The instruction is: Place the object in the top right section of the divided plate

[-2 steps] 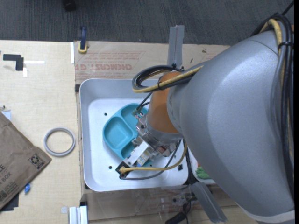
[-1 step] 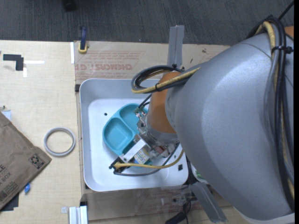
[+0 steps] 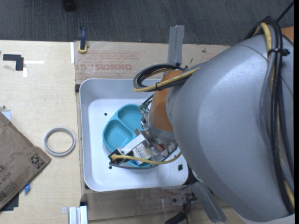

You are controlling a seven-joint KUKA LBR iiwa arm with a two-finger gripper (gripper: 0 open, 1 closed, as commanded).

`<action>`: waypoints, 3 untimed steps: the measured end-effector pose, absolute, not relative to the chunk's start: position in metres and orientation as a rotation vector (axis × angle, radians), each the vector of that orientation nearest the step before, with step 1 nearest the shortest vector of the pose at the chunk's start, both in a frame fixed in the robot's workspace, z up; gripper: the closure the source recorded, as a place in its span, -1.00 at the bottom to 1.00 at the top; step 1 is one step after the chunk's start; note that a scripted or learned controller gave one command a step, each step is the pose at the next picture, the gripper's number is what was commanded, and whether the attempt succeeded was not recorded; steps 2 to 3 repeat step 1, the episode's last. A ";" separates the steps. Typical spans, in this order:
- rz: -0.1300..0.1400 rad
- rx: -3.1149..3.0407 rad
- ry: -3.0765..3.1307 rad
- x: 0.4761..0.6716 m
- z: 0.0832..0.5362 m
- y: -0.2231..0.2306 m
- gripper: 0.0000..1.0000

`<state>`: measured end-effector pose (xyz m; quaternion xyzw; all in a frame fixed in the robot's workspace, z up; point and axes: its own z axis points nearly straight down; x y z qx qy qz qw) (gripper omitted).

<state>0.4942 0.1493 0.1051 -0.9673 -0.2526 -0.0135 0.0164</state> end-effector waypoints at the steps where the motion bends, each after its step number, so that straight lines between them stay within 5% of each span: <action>1: 0.009 -2.991 -0.967 0.477 0.191 0.228 1.00; 3: 0.009 -2.991 -0.967 0.477 0.191 0.228 1.00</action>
